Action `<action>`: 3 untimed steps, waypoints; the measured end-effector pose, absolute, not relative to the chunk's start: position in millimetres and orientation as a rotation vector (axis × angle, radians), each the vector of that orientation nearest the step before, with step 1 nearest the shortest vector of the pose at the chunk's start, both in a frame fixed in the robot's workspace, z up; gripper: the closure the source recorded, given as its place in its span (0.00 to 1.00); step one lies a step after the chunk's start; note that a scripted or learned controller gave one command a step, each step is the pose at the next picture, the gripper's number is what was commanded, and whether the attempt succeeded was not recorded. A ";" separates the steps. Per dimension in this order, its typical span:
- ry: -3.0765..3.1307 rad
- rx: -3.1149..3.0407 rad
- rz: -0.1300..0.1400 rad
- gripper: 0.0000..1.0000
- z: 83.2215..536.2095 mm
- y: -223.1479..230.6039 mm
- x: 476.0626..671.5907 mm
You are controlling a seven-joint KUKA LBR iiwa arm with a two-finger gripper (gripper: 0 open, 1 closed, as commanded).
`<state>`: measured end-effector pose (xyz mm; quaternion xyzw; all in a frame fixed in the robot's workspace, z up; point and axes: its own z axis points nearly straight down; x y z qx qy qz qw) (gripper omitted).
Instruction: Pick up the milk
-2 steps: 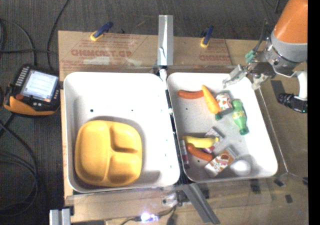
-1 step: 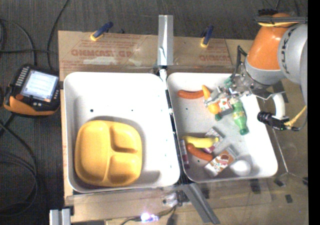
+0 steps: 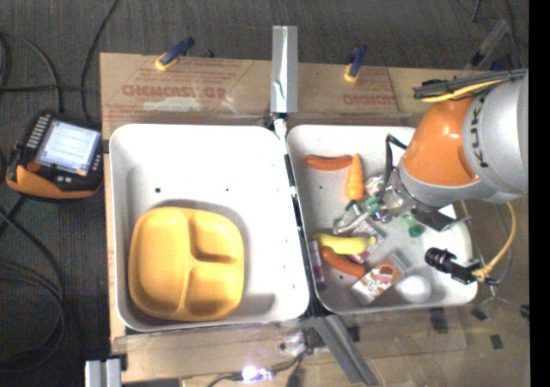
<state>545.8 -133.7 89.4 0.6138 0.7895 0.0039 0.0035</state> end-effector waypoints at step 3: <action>2.482 1.903 0.007 0.00 90.2 -129.6 506.3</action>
